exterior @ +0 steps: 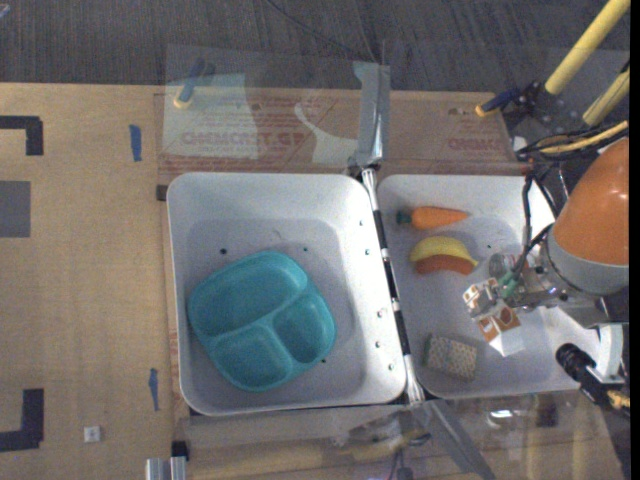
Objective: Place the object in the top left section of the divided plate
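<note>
Arm point(596, 230) reaching in from 3 o'clock, hanging over right bin point(540, 373). Gripper point(497, 308) sitting near middle of that bin; can't tell if it is gripping anything. Carrot point(434, 217) lying at bin's 11 o'clock. Banana point(443, 255) lying just below carrot, at gripper's 10 o'clock, near it but apart. Sponge point(451, 356) lying at bin's 7 o'clock. Plate point(260, 319), blue, three parts, sitting in left bin point(200, 208), toward its 6 o'clock side. Nothing lying on plate.
</note>
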`<state>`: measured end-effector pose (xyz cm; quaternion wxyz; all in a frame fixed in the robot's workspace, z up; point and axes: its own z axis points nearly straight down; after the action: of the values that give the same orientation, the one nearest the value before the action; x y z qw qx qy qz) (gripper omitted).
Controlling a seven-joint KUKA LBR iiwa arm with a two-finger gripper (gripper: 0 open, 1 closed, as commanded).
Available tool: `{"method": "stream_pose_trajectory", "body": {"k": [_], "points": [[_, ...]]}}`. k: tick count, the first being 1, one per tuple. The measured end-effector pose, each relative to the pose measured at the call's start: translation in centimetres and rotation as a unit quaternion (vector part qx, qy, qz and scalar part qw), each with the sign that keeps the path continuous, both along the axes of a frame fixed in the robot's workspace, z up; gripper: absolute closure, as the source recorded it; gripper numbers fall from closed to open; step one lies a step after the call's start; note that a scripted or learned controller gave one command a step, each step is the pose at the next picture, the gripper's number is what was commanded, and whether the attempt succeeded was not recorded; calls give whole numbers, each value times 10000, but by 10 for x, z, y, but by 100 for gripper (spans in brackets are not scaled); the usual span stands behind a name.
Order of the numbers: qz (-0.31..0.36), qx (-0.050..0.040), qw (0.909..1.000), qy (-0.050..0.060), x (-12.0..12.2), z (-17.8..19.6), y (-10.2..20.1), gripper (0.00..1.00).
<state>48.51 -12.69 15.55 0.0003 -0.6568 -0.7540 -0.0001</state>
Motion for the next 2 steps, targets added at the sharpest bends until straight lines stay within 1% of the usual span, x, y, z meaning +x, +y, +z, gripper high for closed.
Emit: {"method": "stream_pose_trajectory", "body": {"k": [1, 2], "points": [[418, -4, 9991, -1, -6, 28, 85, 100], [1557, -3, 9878, -13, 1, 29, 143, 100]]}}
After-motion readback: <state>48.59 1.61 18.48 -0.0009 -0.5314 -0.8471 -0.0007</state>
